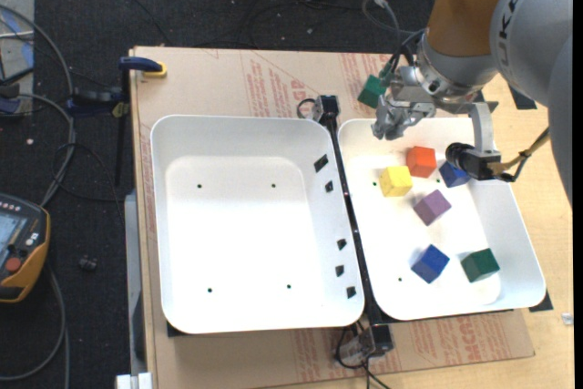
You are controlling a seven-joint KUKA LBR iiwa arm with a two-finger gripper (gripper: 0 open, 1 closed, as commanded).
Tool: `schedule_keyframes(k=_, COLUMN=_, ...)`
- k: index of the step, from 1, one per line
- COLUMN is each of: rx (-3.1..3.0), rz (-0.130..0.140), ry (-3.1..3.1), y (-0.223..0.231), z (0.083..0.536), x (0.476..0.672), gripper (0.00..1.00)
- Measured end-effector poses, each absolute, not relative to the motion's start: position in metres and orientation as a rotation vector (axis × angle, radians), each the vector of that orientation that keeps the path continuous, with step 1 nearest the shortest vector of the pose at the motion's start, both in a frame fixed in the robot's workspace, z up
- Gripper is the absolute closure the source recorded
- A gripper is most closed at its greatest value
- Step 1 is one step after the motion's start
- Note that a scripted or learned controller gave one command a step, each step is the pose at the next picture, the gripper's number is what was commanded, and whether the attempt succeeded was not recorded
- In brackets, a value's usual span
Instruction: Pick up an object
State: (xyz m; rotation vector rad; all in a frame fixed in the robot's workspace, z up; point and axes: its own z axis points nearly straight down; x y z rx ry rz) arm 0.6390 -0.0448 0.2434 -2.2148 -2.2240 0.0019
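Camera view shows the pincer (393, 125) hovering over the far edge of the right bin (519, 223), carrying nothing; whether it stands apart or together I cannot tell. Just beside it, toward the bench front, lie the yellow cube (395, 180) and orange cube (421, 160). Farther off sit the purple cube (432, 206), then a blue cube (430, 263) and green cube (480, 264). This looks like the approach step; next it must centre over one cube and descend.

A robotics lab: a bare plywood-topped desk (228, 87) stands on dark carpet (82, 5) strewn with loose black cables (273, 9), a blue-and-orange clamp (141, 66) grips its edge, and a yellow handheld control pendant (18, 246) lies alongside.
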Motion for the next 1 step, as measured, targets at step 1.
schedule_keyframes(k=1, rx=-2.215, rz=0.003, ry=-2.224, y=0.0169, z=0.2356, x=0.638, gripper=1.0)
